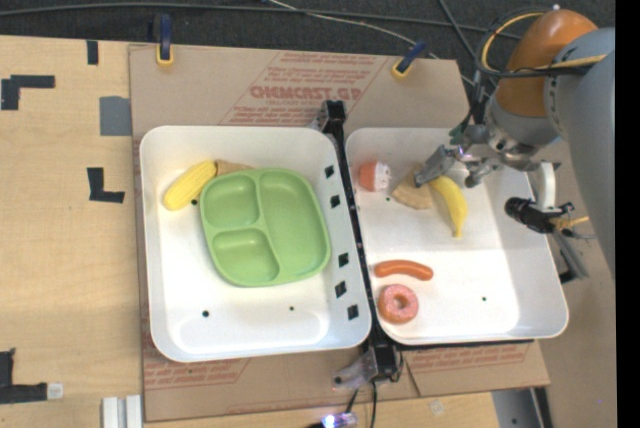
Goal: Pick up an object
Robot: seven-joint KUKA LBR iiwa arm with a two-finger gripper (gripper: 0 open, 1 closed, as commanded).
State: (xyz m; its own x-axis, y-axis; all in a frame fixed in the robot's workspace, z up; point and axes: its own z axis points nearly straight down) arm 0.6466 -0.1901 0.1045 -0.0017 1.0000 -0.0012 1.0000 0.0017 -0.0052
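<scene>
The gripper (452, 166) is seen low over the far part of the right bin (520, 311), its fingers closed on the upper end of a banana (452, 203), which is tilted beside a tan wedge (412, 196), with a hot dog (403, 269) and doughnut (398, 303) lying nearer.
</scene>
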